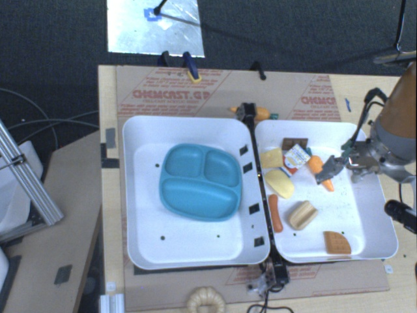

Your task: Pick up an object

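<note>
Both white bins [195, 256] lay before you; your gripper [328, 171] hovered at the orange carrot [320, 169], finger state unclear.

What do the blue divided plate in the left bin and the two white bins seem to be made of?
The blue divided plate looks like moulded plastic with a matte finish: one even colour, soft rounded ridges between its compartments. The two white bins seem to be thin formed plastic, slightly glossy, with rounded corners and rims; I cannot be certain.
</note>
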Available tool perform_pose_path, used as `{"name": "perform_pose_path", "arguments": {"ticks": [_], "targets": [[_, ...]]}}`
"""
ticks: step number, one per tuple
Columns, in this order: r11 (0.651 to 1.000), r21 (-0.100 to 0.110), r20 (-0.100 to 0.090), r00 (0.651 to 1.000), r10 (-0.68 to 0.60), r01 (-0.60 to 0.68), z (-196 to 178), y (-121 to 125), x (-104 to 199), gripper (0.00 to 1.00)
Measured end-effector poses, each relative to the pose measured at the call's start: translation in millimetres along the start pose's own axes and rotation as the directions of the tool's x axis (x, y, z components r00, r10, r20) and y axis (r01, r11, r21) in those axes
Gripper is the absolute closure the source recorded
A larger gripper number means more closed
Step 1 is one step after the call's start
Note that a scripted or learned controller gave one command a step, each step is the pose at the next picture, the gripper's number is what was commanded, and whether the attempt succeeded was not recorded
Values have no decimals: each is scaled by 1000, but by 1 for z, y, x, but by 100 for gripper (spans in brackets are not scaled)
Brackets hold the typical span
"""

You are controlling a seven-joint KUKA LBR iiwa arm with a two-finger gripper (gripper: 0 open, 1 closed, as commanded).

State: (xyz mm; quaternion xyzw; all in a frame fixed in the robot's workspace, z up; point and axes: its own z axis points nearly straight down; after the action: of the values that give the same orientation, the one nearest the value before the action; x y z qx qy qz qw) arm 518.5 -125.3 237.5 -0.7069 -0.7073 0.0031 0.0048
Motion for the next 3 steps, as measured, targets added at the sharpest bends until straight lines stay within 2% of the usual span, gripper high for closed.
{"name": "perform_pose_path", "arguments": {"ticks": [1,3], "targets": [[1000,-12,2,1000,-3,3,-6,2,0,0],[1000,-8,1,1000,-1,1,87,9,10,0]]}}
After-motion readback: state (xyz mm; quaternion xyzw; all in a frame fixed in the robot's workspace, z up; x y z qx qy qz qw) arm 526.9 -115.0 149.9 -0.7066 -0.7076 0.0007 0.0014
